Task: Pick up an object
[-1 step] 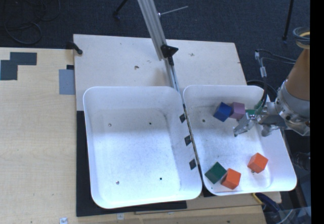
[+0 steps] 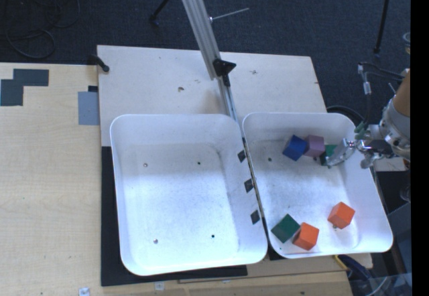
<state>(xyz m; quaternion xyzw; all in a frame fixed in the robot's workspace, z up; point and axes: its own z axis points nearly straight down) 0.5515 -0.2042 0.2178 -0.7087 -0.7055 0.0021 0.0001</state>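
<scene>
Over the right bin's (image 2: pixel 375 187) far-right rim, your gripper (image 2: pixel 345 152) hangs low; how wide it stands you cannot tell, and nothing shows in its hold. Just left of it lie a small green piece (image 2: pixel 330 151), a purple block (image 2: pixel 314 145) and a blue block (image 2: pixel 295 148), crowded together. They look light, rigid and smooth-faced, so pinch flat opposite sides. No readable writing anywhere.

The shallow white right bin (image 2: pixel 281 128) offers open floor at its centre. Obstacles: blue cube (image 2: pixel 295 148) and purple cube (image 2: pixel 315 145) near its far wall; green cube (image 2: pixel 286 228) and two orange cubes (image 2: pixel 306 236) (image 2: pixel 341 215) near its front wall.
</scene>
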